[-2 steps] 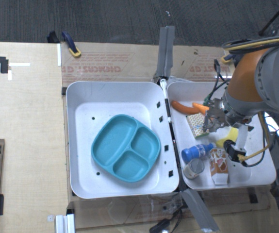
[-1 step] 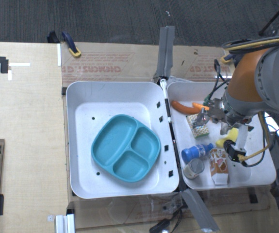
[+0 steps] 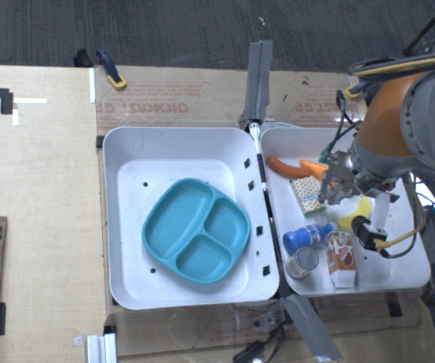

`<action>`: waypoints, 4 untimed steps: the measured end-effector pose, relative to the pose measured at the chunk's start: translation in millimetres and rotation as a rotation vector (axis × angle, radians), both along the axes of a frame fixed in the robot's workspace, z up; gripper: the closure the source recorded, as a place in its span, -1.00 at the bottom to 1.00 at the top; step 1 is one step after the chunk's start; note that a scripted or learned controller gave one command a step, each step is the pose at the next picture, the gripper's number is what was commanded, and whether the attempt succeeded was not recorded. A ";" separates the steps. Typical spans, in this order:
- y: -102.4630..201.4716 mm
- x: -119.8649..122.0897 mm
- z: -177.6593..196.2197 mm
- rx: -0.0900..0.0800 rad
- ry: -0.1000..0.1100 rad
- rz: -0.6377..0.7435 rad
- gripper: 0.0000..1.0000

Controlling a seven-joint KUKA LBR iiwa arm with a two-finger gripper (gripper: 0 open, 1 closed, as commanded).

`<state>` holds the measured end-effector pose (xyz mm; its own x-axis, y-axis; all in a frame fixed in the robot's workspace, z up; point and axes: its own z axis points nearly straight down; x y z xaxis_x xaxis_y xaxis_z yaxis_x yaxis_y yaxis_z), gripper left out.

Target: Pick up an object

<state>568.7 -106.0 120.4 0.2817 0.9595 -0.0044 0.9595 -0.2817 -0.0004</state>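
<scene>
Pincer (image 3: pixel 337 190) hung low in the right bin (image 3: pixel 410 278), and whether it was open or closed could not be told; the nearest pickable thing, a carrot (image 3: pixel 296 165), lay just up-left of it, long axis running left-right. Below sat a blue bottle (image 3: pixel 306 237), a tin (image 3: pixel 302 263) and a carton (image 3: pixel 341 259), while the left bin (image 3: pixel 119 203) held a blue divided plate (image 3: pixel 195 231)

A blue three-part tray (image 3: pixel 196 231) lies flat in the left bin (image 3: pixel 115 203). In the right bin (image 3: pixel 399 278) lie an orange carrot (image 3: pixel 293 166), a patterned packet (image 3: pixel 306 195), a blue bottle (image 3: pixel 306 237) on its side, a can (image 3: pixel 302 263), a small carton (image 3: pixel 341 259) and a yellow thing (image 3: pixel 353 216).
</scene>
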 end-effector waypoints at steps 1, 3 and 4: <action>0.1 0.0 0.0 0.000 0.000 0.000 -1.00; -5.1 75.8 -12.4 0.000 -0.012 -0.279 1.00; -5.1 75.5 -12.8 0.001 -0.011 -0.279 -1.00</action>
